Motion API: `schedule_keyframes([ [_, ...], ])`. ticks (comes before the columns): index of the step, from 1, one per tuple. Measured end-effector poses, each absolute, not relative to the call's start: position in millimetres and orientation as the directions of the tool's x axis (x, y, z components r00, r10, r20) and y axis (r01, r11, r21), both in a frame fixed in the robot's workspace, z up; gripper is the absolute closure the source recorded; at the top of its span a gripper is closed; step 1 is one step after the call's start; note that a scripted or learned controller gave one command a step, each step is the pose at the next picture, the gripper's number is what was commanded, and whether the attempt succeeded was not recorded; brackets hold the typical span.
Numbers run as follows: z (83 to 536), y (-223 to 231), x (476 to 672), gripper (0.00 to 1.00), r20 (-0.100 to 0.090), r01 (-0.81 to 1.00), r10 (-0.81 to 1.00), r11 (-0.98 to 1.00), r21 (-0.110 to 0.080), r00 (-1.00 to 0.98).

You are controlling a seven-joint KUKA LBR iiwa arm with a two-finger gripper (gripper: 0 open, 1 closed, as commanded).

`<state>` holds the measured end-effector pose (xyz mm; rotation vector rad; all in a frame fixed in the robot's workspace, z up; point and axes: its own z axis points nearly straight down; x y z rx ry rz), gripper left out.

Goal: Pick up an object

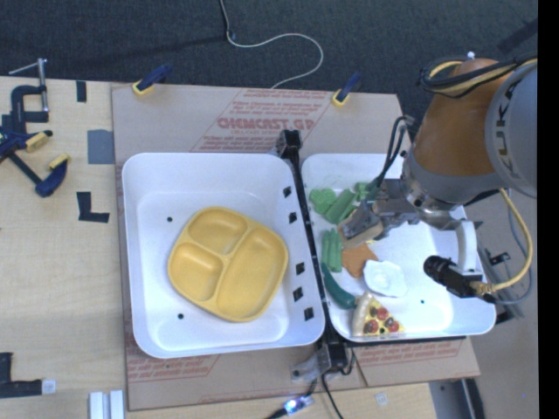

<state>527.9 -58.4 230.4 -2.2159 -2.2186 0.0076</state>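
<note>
Dark carpet beyond a wooden bench [61,260], with a white cable [262,42] looping across it. Flat cardboard [253,120] with red print clipped down under two white bins. Left bin [144,321] holding a yellow divided plate [229,263], three compartments, lying flat near the middle. Right bin [472,321] partly covered by the arm [463,138], so its far right corner hidden. Gripper [362,225] low over the upper left of the right bin, among the toys; finger spacing impossible to tell, lost against the clutter beneath. Nothing clearly seen held.

Toys bunched along the right bin's left side. Green leafy piece [334,203] at the top, partly under the gripper, outline hard to read. Long green piece [332,251] just below, beside the bin's left wall. Orange piece [356,259] touching it, half covered by the gripper's grey tip. White rounded piece [384,278] just beside the orange one, shape unclear against the white floor. Dark green curved piece [338,291] near the front. Pizza slice [376,318] at the front left corner, pale with red dots.

Black clamps [26,138] at the bench's left edge, cut off by the frame.
</note>
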Motion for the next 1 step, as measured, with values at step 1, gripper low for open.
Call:
schedule_keyframes([
  [1, 227.3, -30.9, 511.8, 1.00, 0.001, 1.000, 1.000, 0.003, -0.007, -0.003],
])
